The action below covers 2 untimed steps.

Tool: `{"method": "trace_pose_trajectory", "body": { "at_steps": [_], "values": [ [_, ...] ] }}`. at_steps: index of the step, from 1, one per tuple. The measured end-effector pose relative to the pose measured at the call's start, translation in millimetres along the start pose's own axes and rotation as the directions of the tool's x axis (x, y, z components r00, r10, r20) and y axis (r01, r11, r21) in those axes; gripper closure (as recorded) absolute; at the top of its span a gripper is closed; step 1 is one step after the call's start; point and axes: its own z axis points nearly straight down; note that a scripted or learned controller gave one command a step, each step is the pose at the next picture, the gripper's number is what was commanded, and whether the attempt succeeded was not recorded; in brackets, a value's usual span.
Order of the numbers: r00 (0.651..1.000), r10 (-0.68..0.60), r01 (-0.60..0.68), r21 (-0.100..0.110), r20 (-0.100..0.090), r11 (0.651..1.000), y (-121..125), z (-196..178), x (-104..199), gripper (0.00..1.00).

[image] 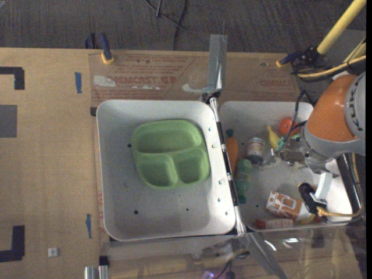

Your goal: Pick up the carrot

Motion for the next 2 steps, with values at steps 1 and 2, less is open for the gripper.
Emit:
{"method": "trace_pose_trajectory", "body": {
  "at_steps": [1, 2],
  "values": [
    [0.998, -0.062, 0.062, 0.013, -0.003, 0.998, -57.5, -19.3, 12.7, 0.00],
    [0.992, -0.126, 0.126, 0.010, -0.002, 0.992, -64.7, -112.3, 2.9, 0.00]
  ]
}}
